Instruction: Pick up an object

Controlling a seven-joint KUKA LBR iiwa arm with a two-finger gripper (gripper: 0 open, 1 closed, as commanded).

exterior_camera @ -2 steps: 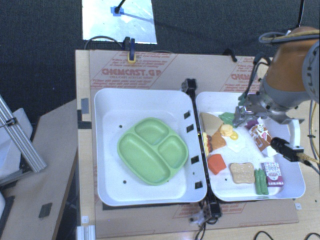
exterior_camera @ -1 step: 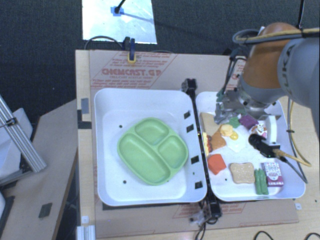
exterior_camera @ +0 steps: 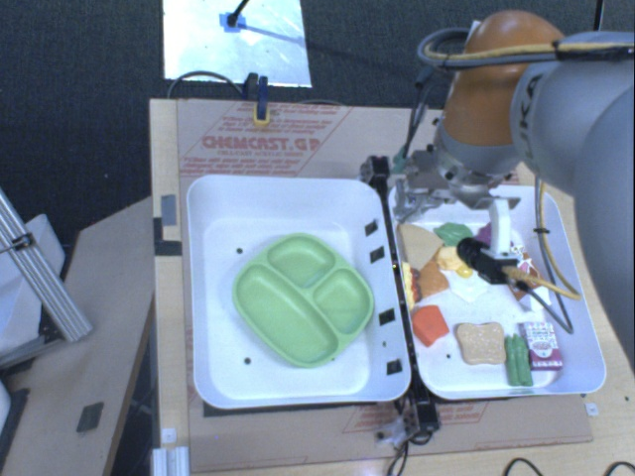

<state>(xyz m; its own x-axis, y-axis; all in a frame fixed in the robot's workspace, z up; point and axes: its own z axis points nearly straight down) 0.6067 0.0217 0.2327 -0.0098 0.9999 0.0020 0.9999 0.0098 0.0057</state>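
My gripper (exterior_camera: 418,204) hangs over the back left corner of the right bin (exterior_camera: 585,365), below the orange wrist band. Several toy food items lie in that bin. A green piece (exterior_camera: 454,233) and a yellow piece (exterior_camera: 453,261) lie just right of the gripper, and a brown piece (exterior_camera: 433,282) is a little nearer the front. An orange-red block (exterior_camera: 429,323), a slice of toast (exterior_camera: 480,342), a green stick (exterior_camera: 517,360) and a small pink carton (exterior_camera: 541,345) sit along the bin's front. I see nothing held by the gripper.
The left bin (exterior_camera: 213,365) holds a green divided plate (exterior_camera: 303,298). A divider with black clips (exterior_camera: 385,276) runs between the bins. The grey arm (exterior_camera: 585,107) covers the right bin's back right part. A metal frame (exterior_camera: 40,276) stands at far left.
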